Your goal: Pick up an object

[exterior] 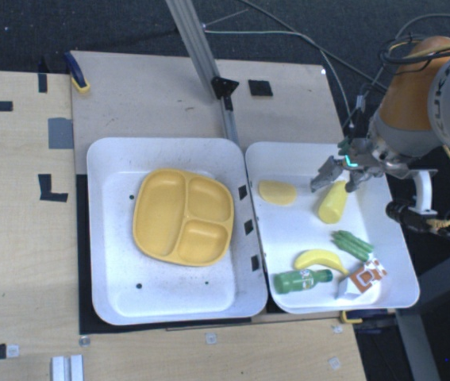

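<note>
My gripper (340,178) hangs over the back of the right bin (391,236), open, its two dark fingers spread apart. Just below it lies a yellow cylinder (332,204), tilted, with its upper end reaching up between the fingertips; I see no grip on it. To its left rests a pale yellow oval piece (277,192). Nearer the front lie a green pod (353,244), a banana (322,259), a green bottle (302,279) on its side and a red and white packet (365,278).
The left bin (105,213) holds a yellow divided plate (183,216). A grey metal post (197,38) slants up from between the bins at the back. Cables run behind the right bin.
</note>
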`<state>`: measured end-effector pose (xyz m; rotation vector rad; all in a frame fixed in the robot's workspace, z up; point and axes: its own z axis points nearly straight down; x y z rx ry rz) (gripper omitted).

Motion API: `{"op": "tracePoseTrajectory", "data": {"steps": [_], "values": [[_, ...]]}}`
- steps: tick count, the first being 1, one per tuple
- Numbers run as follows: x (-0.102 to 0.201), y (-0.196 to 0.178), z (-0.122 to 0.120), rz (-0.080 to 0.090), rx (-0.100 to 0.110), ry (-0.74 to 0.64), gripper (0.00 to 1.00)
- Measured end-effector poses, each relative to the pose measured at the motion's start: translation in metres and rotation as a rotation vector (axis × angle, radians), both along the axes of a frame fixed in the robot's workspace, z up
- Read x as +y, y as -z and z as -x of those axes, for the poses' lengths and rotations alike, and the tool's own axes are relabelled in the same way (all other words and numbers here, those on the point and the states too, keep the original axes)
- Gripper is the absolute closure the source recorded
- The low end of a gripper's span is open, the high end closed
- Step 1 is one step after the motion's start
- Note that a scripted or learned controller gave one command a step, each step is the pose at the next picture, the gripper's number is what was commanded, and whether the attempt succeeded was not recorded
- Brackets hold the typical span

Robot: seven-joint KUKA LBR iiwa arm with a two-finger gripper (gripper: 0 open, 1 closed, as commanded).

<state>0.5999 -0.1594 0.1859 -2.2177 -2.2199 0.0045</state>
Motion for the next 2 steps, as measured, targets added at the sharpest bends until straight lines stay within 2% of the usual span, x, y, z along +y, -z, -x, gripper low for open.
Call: {"op": "tracePoseTrajectory", "data": {"steps": [1, 2], "values": [[0.0, -0.001, -0.001, 0.001, -0.003, 0.0, 0.0], [0.003, 0.043, -0.004, 0.001, -0.001, -0.001, 0.0]]}}
